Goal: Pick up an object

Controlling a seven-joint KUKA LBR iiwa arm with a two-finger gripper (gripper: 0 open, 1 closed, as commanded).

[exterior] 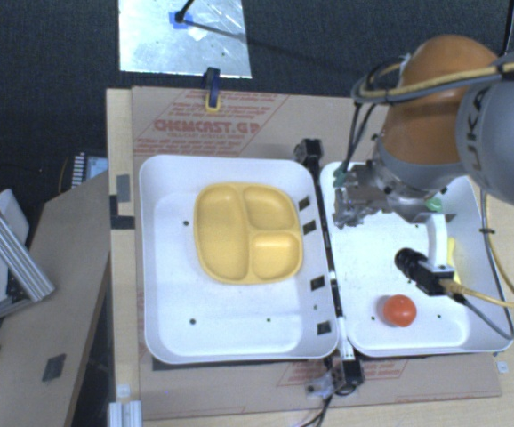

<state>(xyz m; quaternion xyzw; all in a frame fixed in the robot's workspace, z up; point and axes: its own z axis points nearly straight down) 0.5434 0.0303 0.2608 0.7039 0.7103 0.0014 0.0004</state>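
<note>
A small orange-red ball point(399, 310) lies near the front of the right bin point(364, 332). My gripper point(349, 206) hangs over the back left part of that bin, close to the divider between the bins, well behind and to the left of the ball. Nothing shows in its grasp. A yellow three-compartment plate point(246, 233) rests in the middle of the left bin point(172, 314). The grey arm with its orange band point(439, 96) covers the back right of the right bin.
The two bins meet at a black-clipped seam point(325, 256). A small green bit point(432, 205) peeks out beside the wrist. Cardboard point(212, 123) lies under the bins, and a shiny sheet point(184, 25) sits behind.
</note>
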